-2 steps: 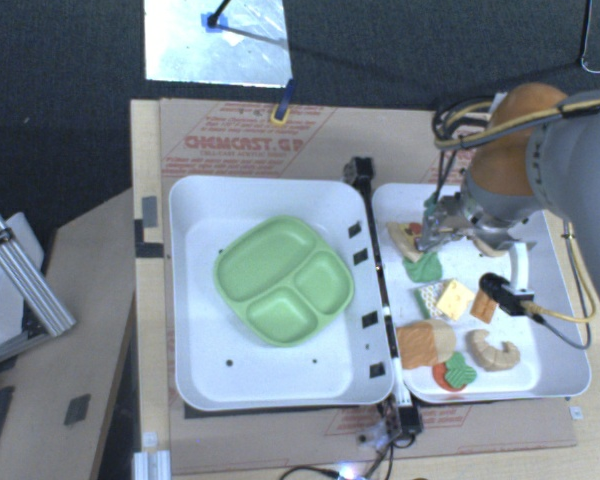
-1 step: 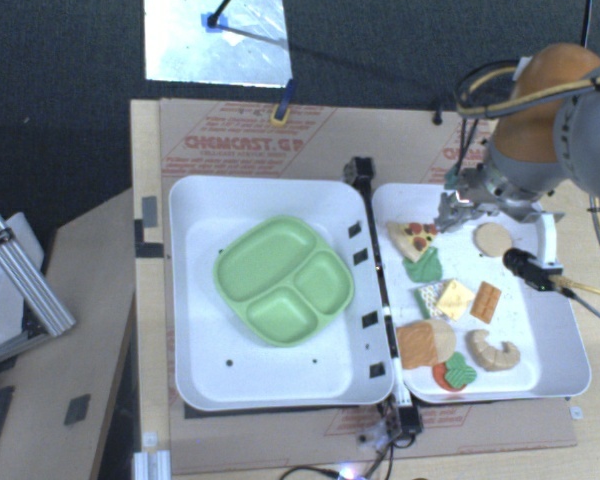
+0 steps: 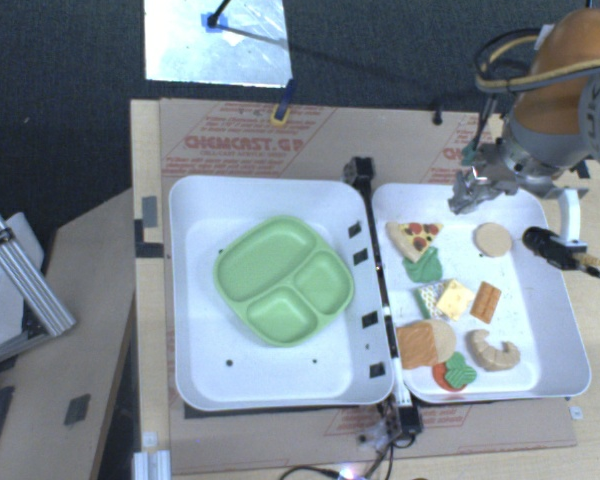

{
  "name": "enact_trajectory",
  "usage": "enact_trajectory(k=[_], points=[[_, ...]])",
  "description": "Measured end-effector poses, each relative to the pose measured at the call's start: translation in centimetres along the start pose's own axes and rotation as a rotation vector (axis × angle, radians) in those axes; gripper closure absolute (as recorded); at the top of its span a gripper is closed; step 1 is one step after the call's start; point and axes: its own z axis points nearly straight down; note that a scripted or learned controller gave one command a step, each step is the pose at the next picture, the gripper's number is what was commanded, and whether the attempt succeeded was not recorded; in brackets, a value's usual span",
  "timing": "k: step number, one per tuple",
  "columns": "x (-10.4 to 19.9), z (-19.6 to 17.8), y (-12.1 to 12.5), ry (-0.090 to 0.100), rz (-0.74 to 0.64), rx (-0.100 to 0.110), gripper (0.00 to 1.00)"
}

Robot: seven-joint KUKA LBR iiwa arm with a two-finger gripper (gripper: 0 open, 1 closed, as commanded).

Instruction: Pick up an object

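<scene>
The grey two-finger gripper (image 3: 467,196) hangs at the far edge of the right shallow white bin (image 3: 560,318), its grip impossible to judge, and coming down between the pizza-slice toy (image 3: 417,237) and round tan biscuit (image 3: 493,239) risks grabbing neither.

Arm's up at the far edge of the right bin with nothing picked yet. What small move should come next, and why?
Probably shift the end effector toward the near side and lower it over the round tan cookie. The end effector sits over the far rim of the right bin, and the cookie lies closest to it, apart from the pizza slice and the other food pieces, so it looks the easiest target.
</scene>
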Motion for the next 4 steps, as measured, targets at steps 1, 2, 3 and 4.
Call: enact_trajectory(k=[1,2,3,4], points=[[5.6,0.8,-1.2,0.003,-0.005,0.008,1.00],[10.7,0.4,-1.4,0.004,-0.005,0.007,1.00],[13.4,0.4,-2.9,0.002,-0.003,0.009,1.00],[13.6,-0.4,-2.7,0.002,-0.002,0.007,1.00]])
